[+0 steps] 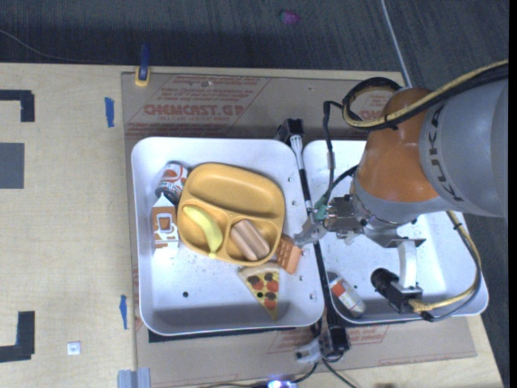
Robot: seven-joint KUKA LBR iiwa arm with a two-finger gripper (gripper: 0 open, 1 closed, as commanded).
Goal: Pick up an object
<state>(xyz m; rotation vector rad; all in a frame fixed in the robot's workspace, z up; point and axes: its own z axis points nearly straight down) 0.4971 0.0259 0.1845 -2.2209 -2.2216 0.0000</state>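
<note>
A blue clamp (144, 64) grips the board's far edge, and blue tape (109, 111) marks the wooden bench (56, 217).

Red print on the brown board (212, 103) under the bins reads roughly "CHEMCAST GP" — the last letters are faint. The grey arm (472, 148) carries dark letters (apparently "KU", cut off).

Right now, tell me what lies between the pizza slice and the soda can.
The yellow divided plate lies between the pizza slice and soda can, holding a banana and hot dog, seen from above.
</note>
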